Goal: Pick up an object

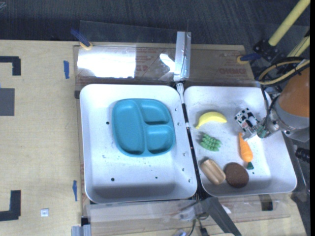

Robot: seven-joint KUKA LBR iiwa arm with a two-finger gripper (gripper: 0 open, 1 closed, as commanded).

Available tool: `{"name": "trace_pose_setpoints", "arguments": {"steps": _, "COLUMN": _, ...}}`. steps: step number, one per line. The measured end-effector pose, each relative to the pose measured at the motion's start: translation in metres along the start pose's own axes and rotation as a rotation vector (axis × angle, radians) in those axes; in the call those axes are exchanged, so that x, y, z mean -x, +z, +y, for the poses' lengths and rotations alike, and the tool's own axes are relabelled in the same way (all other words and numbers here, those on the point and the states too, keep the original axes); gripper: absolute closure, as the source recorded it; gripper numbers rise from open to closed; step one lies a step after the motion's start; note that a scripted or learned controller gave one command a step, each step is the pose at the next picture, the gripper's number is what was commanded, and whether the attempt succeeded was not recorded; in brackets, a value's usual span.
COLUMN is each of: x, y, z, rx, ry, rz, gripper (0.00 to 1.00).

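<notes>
Over the right bin (283,181) we find the gripper (248,122) just above the toy carrot (245,149); its opening we cannot tell. Banana (211,118) and pea pod (209,141) lie left. Descending off-centre risks nudging the carrot aside.

My bench (34,132) is light wood w/ black corner marks on the left side and bits of blue tape near the bins. Directly on it: two shallow white bins side by side, rims touching at centre. Left bin (93,176) sits approx. mid-bench, right bin (280,178) beside it on my side. Behind both, at the far edge, a clear plastic sheet (106,63) lies over a brown cardboard strip (216,63), w/ a silver taped seam running up between them. A small white square lies on the wood at bottom left.
</notes>
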State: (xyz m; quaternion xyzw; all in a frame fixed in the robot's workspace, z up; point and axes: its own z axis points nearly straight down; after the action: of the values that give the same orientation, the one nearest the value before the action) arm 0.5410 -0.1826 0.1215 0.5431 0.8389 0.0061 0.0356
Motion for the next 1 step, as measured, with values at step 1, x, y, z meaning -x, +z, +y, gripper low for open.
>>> {"name": "trace_pose_setpoints", "arguments": {"steps": 1, "x": 0.0019, "y": 0.0334, "z": -0.033, "rx": -0.057, "ry": 0.558, "rz": 0.035, "gripper": 1.0}}
